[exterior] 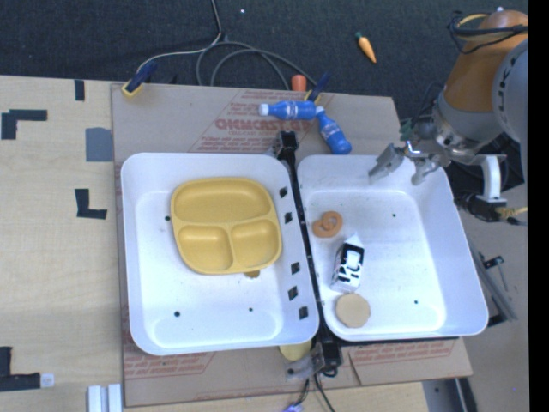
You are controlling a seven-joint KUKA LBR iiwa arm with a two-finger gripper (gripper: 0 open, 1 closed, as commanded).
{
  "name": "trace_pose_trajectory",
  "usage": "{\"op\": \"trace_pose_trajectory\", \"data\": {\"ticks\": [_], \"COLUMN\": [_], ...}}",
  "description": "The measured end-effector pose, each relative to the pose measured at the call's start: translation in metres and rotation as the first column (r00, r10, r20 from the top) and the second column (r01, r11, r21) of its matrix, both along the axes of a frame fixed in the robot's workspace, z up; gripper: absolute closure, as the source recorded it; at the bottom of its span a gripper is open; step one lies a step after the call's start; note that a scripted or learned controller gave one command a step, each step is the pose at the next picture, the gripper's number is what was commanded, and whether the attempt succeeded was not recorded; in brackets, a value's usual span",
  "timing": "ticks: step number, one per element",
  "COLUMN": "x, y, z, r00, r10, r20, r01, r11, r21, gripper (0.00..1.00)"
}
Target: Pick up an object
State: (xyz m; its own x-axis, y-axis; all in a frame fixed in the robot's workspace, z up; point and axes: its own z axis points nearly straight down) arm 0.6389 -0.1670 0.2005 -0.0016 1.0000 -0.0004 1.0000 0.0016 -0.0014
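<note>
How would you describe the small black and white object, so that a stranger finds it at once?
Look in the right bin. Three small things lie in a column near its left wall: a brown ring, the black and white object, and a tan disc. It is the middle one, boxy, the only one not round.

One camera, fixed overhead
It looks down slantwise on the bench (214,118), both white bins (137,256) fully framed.

Right bin (429,230) has a little brown ring (327,224), a black-and-white carton (348,264) lying flat, a tan disc (352,310); the left bin's (141,230) got a yellow divided plate (227,224).
</note>
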Motion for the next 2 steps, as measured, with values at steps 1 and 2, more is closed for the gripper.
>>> {"op": "trace_pose_trajectory", "data": {"ticks": [1, 2], "x": [-0.090, -0.030], "y": [-0.006, 0.063], "z": [-0.091, -0.116], "r00": [1.000, 1.000], "r10": [-0.005, 0.006], "r20": [-0.014, 0.004], "r01": [0.005, -0.006], "r11": [1.000, 1.000], "r21": [0.004, -0.002], "gripper": [0.00, 0.00]}}
